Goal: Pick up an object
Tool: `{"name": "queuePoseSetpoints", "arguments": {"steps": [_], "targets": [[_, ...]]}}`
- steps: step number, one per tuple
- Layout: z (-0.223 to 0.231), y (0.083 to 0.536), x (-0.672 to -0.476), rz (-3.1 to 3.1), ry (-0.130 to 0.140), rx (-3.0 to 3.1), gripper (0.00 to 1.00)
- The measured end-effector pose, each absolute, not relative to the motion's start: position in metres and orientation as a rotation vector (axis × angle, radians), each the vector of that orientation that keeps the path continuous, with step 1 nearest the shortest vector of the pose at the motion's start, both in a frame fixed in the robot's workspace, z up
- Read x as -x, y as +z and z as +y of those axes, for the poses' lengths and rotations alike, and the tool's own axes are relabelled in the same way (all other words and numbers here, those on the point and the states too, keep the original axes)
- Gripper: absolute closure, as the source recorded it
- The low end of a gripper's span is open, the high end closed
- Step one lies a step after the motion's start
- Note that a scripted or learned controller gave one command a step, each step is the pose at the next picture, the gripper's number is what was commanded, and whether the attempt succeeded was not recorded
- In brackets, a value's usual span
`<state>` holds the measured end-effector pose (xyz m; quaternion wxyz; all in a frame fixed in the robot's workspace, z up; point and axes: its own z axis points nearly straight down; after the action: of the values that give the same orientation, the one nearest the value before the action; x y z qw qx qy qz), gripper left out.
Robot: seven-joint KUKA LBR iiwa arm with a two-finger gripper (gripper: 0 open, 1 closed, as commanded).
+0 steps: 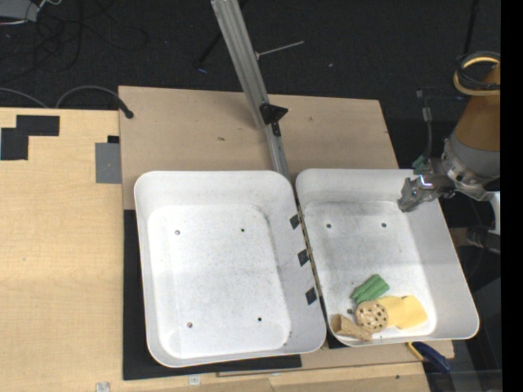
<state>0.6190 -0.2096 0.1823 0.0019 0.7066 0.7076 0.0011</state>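
Clustered in right bin's [425, 243] near corner: tan scrap [350, 327], dotted disc [370, 314], yellow piece [405, 311], green piece [370, 288]. Gripper [414, 193] over far right rim; fingers' state unclear.

- The desk [343, 133] is a tan board, its bare surface showing toward 12 o'clock behind the bins.
- A left white bin [155, 190] lies on it toward 8 o'clock.
- A right white bin [425, 243] lies toward 4 o'clock, its rim touching the left bin's along the middle seam.
- A grey metal rail [245, 64] runs from 12 o'clock down to that seam.
- A pale wooden panel [57, 243] adjoins the desk at 9 o'clock.
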Motion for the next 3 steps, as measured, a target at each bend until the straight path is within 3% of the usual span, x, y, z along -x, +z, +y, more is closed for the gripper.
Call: {"name": "queuePoseSetpoints", "arguments": {"steps": [2,3], "targets": [[-0.21,0.273,-0.63,2.221,0.003,-2.217,1.0],[-0.159,0.275,-0.62,2.228,0.0,-2.219,1.0]]}}
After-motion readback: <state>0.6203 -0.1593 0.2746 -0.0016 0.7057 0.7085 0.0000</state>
